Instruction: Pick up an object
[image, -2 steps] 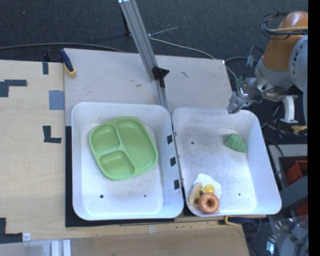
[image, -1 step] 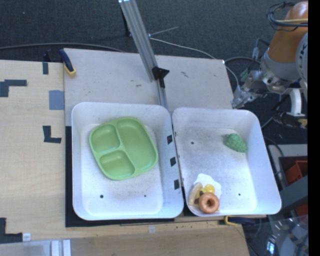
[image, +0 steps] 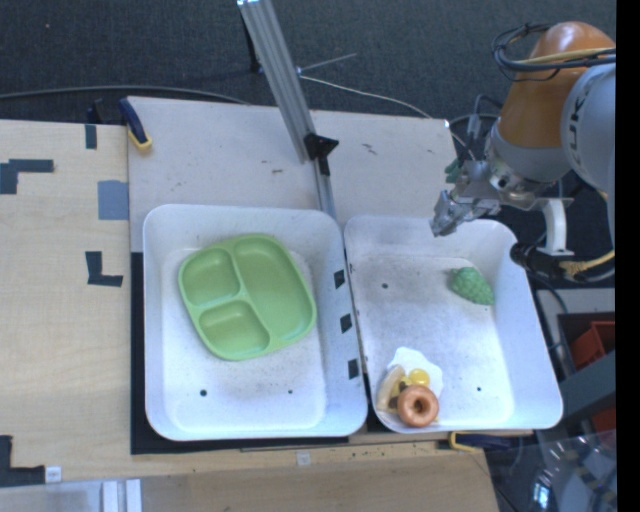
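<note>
The objects to pick from lie in the right bin (image: 520, 330): a green leafy piece (image: 472, 285) toward the far right side of the bin, and a small cluster at the near left corner made up of a brown doughnut (image: 418, 406), a white fried egg (image: 416, 371) with a yellow yolk just behind the doughnut, and a yellowish banana-like piece (image: 391, 385) touching the doughnut's left side. The green piece sits well apart from that cluster, with bare bin floor between them

The jaws (image: 446, 221) hang over the far edge of the right bin, above its back wall, behind and slightly left of the green piece and not touching it. Nothing is seen between them, and from this angle I cannot tell whether they are spread or closed. The grey arm (image: 590, 100) with its orange band (image: 545, 95) comes in from the right, with black cables looped around the wrist

The left bin (image: 160, 330) holds a green divided plate (image: 246, 295) with three compartments, lying flat toward the bin's far left. A metal pole (image: 285, 80) slants across the counter (image: 210, 150) behind the bins, and a blue and yellow clamp (image: 135, 125) lies near the counter's far left corner
</note>
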